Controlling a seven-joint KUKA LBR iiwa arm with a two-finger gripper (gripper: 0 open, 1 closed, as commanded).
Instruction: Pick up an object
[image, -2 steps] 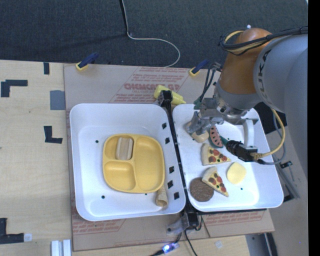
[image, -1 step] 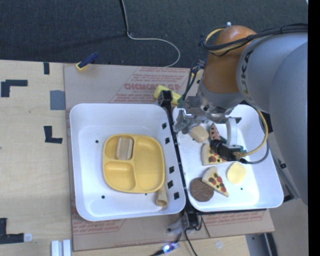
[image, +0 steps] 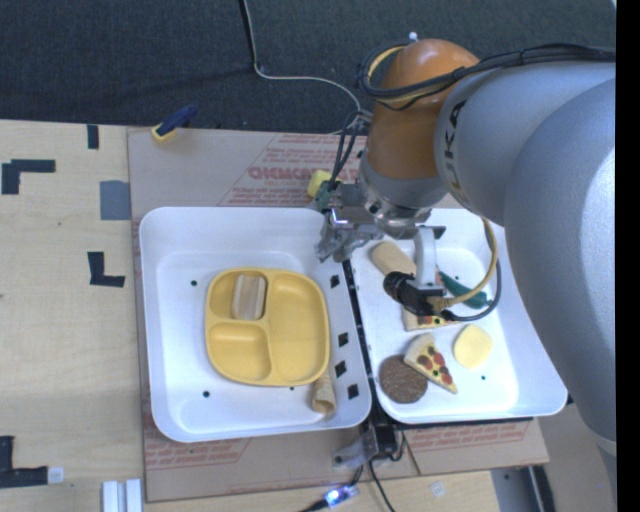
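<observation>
Two white bins are counted: a left bin (image: 160, 300) and a right bin (image: 520, 385); left of centre lie one yellow plate (image: 290, 340), one pale slice (image: 248, 296), one tan cone (image: 322, 396); lower right lie one brown biscuit (image: 403, 380), one pizza wedge (image: 432, 363), one yellow disc (image: 472, 346), one pale roll (image: 392, 258).

The grey arm (image: 540, 150) is running off the right edge, and its orange band (image: 415, 100) is covering the far rim of the right-hand bin (image: 520, 385). The wrist is hiding most of the gripper (image: 345, 238). A pale bread-like piece (image: 392, 258) is lying partly under the wrist. The red lettering (image: 290, 172) on the cardboard (image: 200, 170) is showing too small to read.
</observation>
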